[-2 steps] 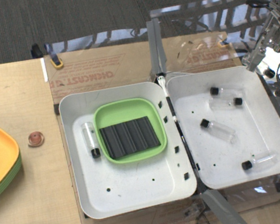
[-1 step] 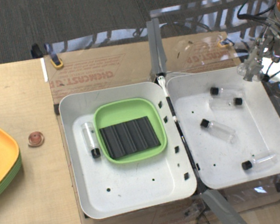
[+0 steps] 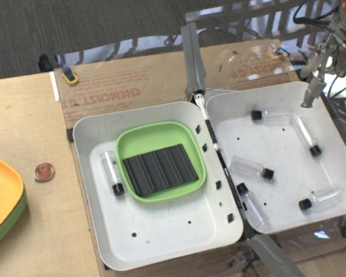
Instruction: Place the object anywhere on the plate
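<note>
1. Green plate [image 3: 156,139] carries a dark ribbed block [image 3: 160,170].
2. Just left of the plate lies a clear tube [image 3: 111,172].
3. Far right of the plate, the fingers [image 3: 309,96]: cannot tell how open.

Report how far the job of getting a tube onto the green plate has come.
Done: nothing that shows. The green plate in the left bin carries only a dark ribbed block; one clear tube lies beside it on the bin floor, not on it.
In hand: the gripper hangs at the right bin's far right corner, nothing visibly between its fingers.
Left: pick a tube, such as the capped one mid-bin, and carry it over.
</note>
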Motion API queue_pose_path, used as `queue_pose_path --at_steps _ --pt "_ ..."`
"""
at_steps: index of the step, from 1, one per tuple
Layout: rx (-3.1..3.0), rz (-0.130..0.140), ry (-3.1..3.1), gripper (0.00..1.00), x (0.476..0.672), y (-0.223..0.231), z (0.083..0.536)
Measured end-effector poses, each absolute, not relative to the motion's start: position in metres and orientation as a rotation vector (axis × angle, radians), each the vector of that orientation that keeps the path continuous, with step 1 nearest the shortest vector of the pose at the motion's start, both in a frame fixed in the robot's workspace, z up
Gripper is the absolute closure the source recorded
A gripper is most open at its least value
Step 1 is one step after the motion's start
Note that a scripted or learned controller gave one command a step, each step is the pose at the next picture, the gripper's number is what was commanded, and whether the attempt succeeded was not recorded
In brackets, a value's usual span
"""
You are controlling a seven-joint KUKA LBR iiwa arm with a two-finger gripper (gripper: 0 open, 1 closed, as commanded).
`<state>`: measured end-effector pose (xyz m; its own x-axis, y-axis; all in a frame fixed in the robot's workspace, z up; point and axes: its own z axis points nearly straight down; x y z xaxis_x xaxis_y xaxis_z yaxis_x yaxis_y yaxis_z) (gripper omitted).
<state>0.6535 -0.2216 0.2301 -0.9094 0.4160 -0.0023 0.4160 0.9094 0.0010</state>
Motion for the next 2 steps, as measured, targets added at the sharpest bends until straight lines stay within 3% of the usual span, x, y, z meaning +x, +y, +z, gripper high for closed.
queue_pose_path --at_steps 2 --pt "0.88 0.0 3.011 0.0 0.643 -0.223 0.324"
